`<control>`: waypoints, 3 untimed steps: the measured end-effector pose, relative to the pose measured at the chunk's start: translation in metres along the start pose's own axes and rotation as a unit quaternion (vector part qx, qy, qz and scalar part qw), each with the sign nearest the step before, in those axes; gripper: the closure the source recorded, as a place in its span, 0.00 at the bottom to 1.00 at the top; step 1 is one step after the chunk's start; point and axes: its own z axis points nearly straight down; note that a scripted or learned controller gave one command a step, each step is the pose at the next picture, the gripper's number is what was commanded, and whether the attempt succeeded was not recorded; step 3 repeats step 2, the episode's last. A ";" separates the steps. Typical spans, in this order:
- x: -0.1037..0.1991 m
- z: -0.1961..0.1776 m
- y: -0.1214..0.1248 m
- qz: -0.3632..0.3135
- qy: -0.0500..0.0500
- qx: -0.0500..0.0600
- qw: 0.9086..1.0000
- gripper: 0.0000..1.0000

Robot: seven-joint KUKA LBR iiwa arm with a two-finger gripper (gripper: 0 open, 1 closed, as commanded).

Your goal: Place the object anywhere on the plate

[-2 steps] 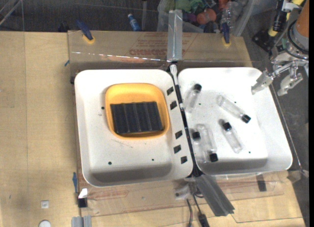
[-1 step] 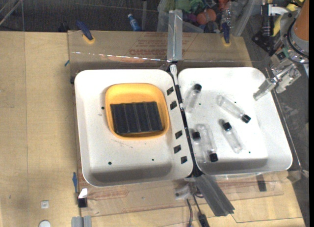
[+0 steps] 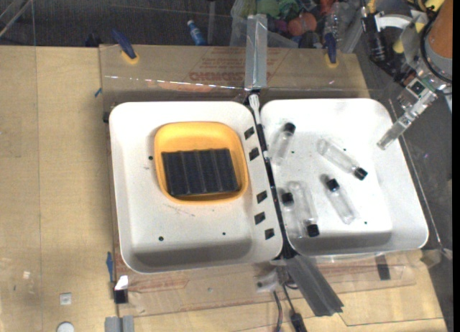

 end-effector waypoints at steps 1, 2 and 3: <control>-0.002 0.004 -0.002 -0.114 0.001 -0.001 0.994 0.00; -0.014 0.008 -0.011 -0.250 0.000 -0.001 0.968 0.00; -0.014 0.008 -0.011 -0.250 0.000 -0.001 0.968 0.00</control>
